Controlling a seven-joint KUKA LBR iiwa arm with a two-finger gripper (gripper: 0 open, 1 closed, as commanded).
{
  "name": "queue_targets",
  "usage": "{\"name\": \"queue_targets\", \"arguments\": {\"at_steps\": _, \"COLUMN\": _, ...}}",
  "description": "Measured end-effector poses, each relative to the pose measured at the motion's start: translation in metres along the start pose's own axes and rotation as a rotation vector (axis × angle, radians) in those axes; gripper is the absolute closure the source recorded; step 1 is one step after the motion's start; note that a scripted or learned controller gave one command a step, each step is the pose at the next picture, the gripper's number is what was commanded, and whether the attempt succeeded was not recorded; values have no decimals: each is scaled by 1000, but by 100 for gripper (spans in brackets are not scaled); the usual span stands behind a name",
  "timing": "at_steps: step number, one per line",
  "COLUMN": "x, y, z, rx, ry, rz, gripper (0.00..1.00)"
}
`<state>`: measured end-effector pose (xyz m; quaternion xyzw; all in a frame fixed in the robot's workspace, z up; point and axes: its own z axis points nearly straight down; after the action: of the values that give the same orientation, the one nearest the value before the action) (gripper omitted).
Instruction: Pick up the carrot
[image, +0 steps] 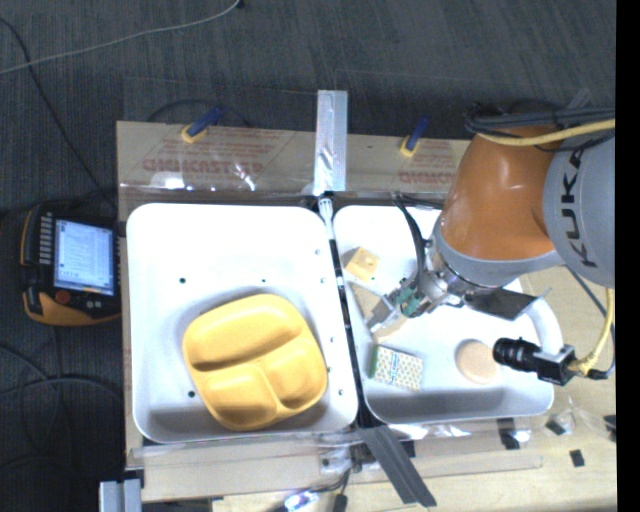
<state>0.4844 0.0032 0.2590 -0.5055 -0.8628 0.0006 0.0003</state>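
Though the arm's orange band and grey wrist hang over much of the right bin (520, 400), the claw (398, 305) can be made out low over that bin's left half, close to the wall it shares with the left bin (150, 300). From where I stand I cannot tell how wide the claw is set, or whether it has hold of anything.

I cannot pick out the carrot for certain. The likeliest candidate is a short tan sliver (388, 322) right at the claw's tip, running slantwise toward the bin's near left corner; it may just as well be part of the tool.

If that is the carrot, it lies directly under the claw, so the coming move would be a straight drop with the grip set across that slant, not a sideways reach.

Around it lie a pale cheese-like block (360, 263) just beyond, a green-and-white packet (397, 367) just nearer, and a round tan biscuit (477, 360) off toward the arm. A yellow divided plate (255, 360) sits in the left bin.
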Motion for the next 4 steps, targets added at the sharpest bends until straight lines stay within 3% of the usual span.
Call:
{"name": "queue_targets", "arguments": {"at_steps": 1, "x": 0, "y": 1, "z": -8, "rx": 1, "ry": 1, "rz": -1, "gripper": 100}}
{"name": "queue_targets", "arguments": {"at_steps": 2, "x": -25, "y": -14, "z": -51, "rx": 1, "ry": -3, "rz": 205, "gripper": 100}}
{"name": "queue_targets", "arguments": {"at_steps": 3, "x": -7, "y": -5, "z": 35, "rx": 1, "ry": 2, "rz": -148, "gripper": 100}}
{"name": "queue_targets", "arguments": {"at_steps": 4, "x": -48, "y": -19, "z": -56, "rx": 1, "ry": -2, "rz": 106, "gripper": 100}}
